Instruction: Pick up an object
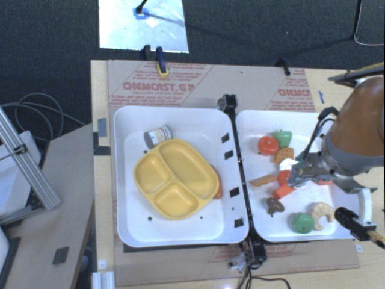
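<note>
Reaching in from the right, the arm holds its gripper (299, 174) low over the right bin (252, 221), amid small toy foods; whether its jaws are parted or closed cannot be told. Just beside it lie an orange carrot piece (283, 192) and a red tomato (268, 144). The left bin (129, 221) bears a yellow divided tray (174, 177) and a small can (157, 136).

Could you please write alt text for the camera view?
A grey arm's gripper reaches from the right into the right bin among small toy foods, including a tomato and an orange piece. The left bin holds a yellow divided tray and a small jar.
</note>
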Robot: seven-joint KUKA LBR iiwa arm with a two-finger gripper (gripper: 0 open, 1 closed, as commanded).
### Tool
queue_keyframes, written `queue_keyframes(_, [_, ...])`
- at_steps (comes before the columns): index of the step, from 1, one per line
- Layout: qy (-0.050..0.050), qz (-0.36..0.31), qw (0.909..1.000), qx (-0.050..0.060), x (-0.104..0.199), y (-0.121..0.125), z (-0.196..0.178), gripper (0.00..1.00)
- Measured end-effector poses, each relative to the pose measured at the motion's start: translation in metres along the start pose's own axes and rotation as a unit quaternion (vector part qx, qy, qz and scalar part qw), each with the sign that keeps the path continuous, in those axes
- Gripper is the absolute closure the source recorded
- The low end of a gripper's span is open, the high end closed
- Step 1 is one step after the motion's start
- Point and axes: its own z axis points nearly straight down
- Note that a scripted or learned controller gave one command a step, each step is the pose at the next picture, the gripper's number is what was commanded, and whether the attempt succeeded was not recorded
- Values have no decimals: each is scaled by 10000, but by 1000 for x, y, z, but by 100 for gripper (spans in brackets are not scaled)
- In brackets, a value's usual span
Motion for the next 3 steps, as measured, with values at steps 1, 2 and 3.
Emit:
queue_keyframes(1, [2,-8,10000,8,1,1,3,0])
queue_keyframes(2, [-5,-6,10000,10,-9,24,124,0])
queue_keyframes(3, [-5,-6,10000,0,-9,24,108,100])
